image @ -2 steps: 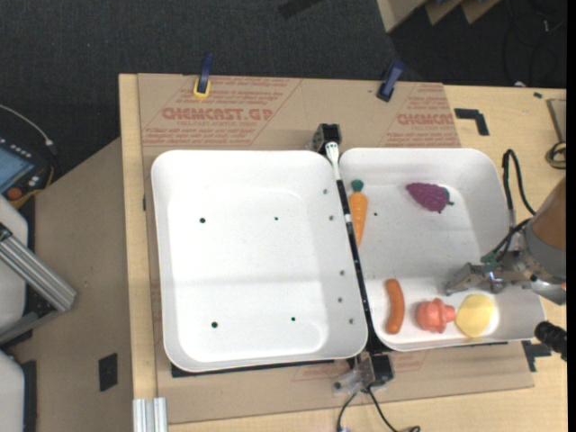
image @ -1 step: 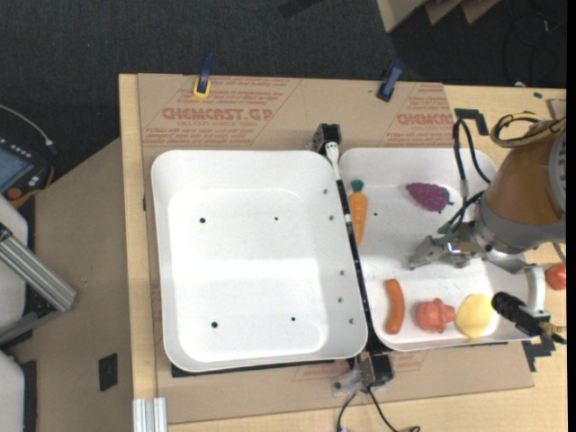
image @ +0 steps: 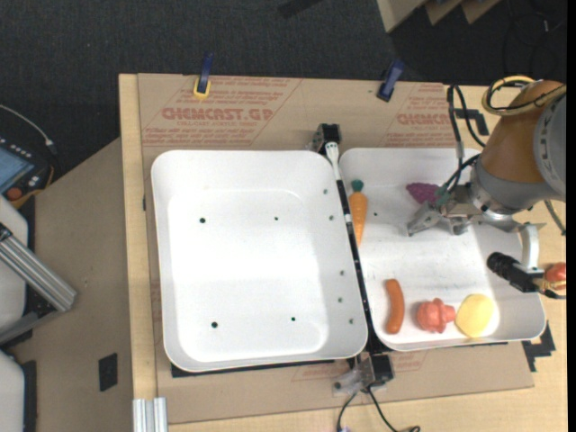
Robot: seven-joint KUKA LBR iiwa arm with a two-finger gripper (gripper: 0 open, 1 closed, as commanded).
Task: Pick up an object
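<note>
My end effector (image: 430, 220) hangs in the right bin (image: 450, 268), at the frame's right, fingers spread and pinching nothing. A purple piece (image: 421, 191) lies just above it. A carrot (image: 358, 212) lies along the bin's left wall; a sausage (image: 394, 305), pink toy (image: 434, 315) and lemon (image: 476, 315) line its lower edge.

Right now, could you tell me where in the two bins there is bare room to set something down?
The left bin is bare from wall to wall. In the right bin, the free patch is the middle, bordered by the carrot, the end effector and the front row: sausage, pink toy, lemon. The back, around the purple object, is crowded.
</note>
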